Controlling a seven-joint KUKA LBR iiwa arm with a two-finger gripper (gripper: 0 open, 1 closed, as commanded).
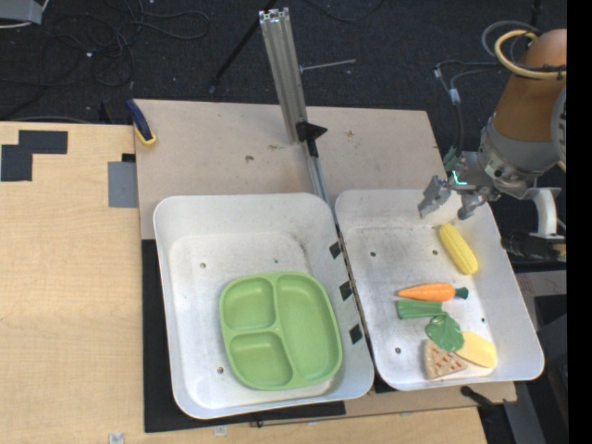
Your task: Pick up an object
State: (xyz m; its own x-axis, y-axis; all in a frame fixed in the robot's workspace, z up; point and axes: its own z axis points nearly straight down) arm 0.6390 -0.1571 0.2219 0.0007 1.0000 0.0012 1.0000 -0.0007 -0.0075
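My gripper (450, 202) hangs over the far edge of the right bin (388, 220), its two fingers spread open with nothing between them. Just below it lies a yellow corn cob (459, 248). Nearer the front lie an orange carrot (429, 292) with a green top, a green leafy piece (442, 330), a yellow wedge (476, 349) and a waffle-like piece (442, 363). The grey arm with its orange band (529, 67) comes in from the upper right.
The left bin (185, 248) holds a green divided tray (277, 329). An upright aluminium post (285, 72) stands behind the bins. A light wooden surface (65, 276) stretches to the left. Cables lie on the dark floor at the back.
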